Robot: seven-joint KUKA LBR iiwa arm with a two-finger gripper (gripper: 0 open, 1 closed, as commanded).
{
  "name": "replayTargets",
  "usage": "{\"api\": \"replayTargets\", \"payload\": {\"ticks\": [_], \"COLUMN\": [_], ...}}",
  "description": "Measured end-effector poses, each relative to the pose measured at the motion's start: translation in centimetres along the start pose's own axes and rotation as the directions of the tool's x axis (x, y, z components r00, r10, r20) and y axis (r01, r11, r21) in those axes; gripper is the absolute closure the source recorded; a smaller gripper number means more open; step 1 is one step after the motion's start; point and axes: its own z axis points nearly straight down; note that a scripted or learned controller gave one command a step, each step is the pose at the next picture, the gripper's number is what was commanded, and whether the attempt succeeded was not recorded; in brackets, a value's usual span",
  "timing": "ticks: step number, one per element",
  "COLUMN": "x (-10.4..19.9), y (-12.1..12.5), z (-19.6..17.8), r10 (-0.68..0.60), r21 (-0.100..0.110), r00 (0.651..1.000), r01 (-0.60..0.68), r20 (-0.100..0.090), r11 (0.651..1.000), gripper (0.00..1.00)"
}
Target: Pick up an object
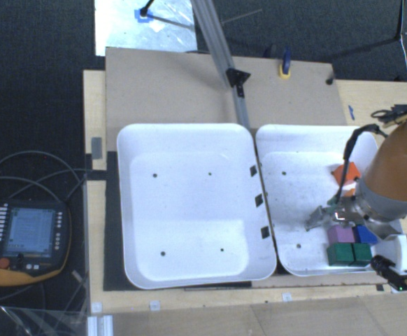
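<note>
My gripper [327,218] hangs low over the right bin [287,187], near its front right part. Just in front of it lies a purple block [341,234], with a blue block [365,236] to its right. Two green blocks [350,254] sit side by side against the bin's front wall. An orange block [345,172] lies behind the gripper, partly hidden by a black cable. The grey wrist and orange band of the arm [398,180] cover the bin's right side. I see nothing held.
The left bin [130,187] stands beside the right one, joined by black clips at the shared wall. A grey pole [217,40] slants in from the back. A teach pendant [25,240] lies on the floor at the left.
</note>
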Motion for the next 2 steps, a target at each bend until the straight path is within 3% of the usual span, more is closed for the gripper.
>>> {"api": "replayTargets", "payload": {"ticks": [1,2], "x": [-0.1,-0.1], "y": [0.4,0.4], "z": [2.5,1.5], "r10": [-0.003,-0.005], "r21": [-0.002,-0.003], "r00": [1.000,1.000], "r01": [0.003,0.005], "r20": [-0.003,-0.003], "r11": [1.000,1.000], "gripper": [0.00,1.00]}}
